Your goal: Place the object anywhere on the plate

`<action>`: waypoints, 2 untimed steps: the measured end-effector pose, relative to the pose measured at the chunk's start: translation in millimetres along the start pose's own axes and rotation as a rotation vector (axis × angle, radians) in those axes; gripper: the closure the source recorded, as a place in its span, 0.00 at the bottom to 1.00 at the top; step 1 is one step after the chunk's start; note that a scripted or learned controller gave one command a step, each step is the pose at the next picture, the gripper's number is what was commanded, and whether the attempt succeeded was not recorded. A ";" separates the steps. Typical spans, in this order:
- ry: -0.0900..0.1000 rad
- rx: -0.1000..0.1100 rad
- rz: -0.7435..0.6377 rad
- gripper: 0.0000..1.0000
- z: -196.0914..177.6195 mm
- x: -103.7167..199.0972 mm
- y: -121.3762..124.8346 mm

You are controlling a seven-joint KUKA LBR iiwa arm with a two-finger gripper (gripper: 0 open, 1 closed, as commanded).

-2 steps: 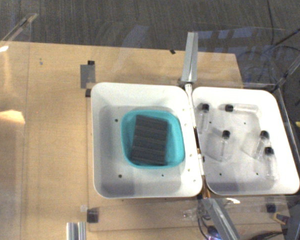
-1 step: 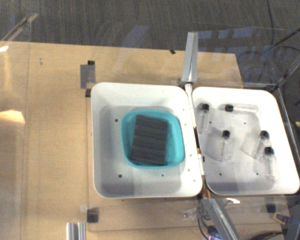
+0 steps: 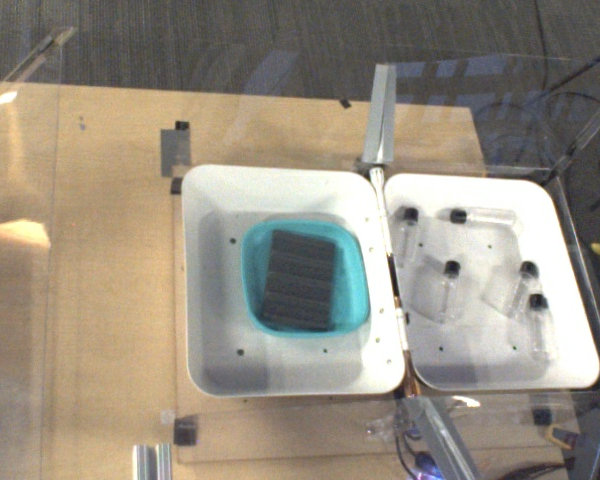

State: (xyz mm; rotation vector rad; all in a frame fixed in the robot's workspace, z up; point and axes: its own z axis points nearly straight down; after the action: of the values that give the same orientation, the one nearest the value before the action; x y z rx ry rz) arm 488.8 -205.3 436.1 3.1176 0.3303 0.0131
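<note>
Pale wooden bench [image 3: 80, 318], two shallow white bins side by side, dark block on plate.
Left white bin [image 3: 205, 298] holds a teal rounded-square plate [image 3: 352, 278]; a dark grey ribbed rectangular block [image 3: 299, 279] lies flat on the plate, near its middle. Right white bin [image 3: 570, 298] holds five clear vials with black caps [image 3: 448, 286], scattered and apart. End effector state: cannot tell.

A grey shape [image 3: 592, 444] at lower right, possibly the arm, unclear.
</note>
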 end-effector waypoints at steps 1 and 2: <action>0.000 0.000 0.000 0.00 0.0 0.1 -0.1; 0.000 0.000 -0.001 0.00 0.1 0.1 -0.1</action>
State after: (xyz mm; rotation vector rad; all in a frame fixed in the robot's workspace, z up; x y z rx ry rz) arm 488.8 -205.2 436.0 3.1176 0.3312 0.0126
